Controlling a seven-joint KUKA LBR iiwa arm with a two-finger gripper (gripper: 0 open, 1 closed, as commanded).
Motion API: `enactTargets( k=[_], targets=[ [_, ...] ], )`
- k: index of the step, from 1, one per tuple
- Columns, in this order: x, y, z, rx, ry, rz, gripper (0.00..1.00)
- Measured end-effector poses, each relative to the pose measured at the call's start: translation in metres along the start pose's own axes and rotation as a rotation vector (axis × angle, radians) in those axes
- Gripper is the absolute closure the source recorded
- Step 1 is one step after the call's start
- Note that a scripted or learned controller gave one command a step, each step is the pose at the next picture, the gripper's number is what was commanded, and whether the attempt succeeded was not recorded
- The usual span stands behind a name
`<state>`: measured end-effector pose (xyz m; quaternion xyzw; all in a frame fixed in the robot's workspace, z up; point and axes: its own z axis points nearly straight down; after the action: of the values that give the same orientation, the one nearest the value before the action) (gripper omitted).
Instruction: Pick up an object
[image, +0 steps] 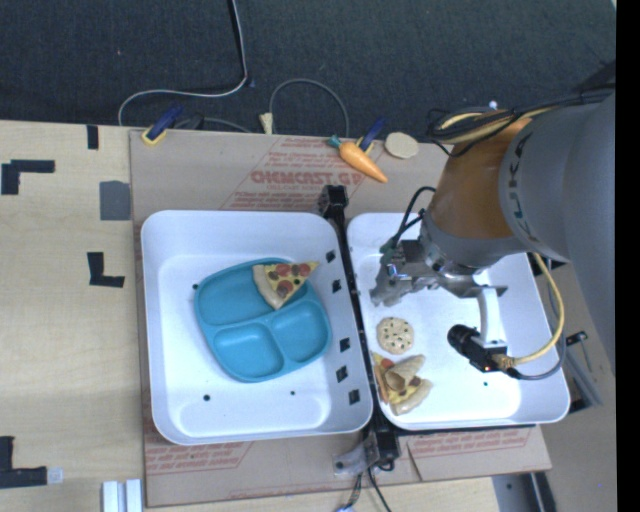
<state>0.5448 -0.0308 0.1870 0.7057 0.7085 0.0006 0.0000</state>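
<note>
One claw, metal-grey and small under the bulk of the arm, hangs low over the left part of the right bin, close to the divider between the two bins. Whether it is spread or pressed together cannot be told from this slanted view, since the wrist hardware blurs into it. Nothing can be seen caught in it.

Just below the claw, on the bin floor, lies a round cookie with dark specks, apart from the claw. Below that, near the front wall of the same bin, sits a tan, folded food piece, perhaps a toy taco or sandwich.

The arm enters from the right and bends down over the bin, its orange band sitting just above the wrist; cables loop around it, and a black fitting with a yellow hose rests to the right of the cookie.

The left bin holds a blue divided plate, with a pizza slice lying in its upper compartment.

Behind the bins, on the cardboard sheet covering the desk, lie a toy carrot and a pale round disc, well apart from the claw.
</note>
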Motion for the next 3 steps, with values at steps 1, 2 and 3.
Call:
enactTargets(
  k=[1,2,3],
  targets=[
    [-0.002,0.000,0.003,0.002,0.000,0.002,0.00],
    [-0.005,-0.035,-0.032,0.003,0.000,0.003,0.00],
    [-0.034,0.009,-0.007,0.001,-0.002,0.004,0.00]
  ],
)
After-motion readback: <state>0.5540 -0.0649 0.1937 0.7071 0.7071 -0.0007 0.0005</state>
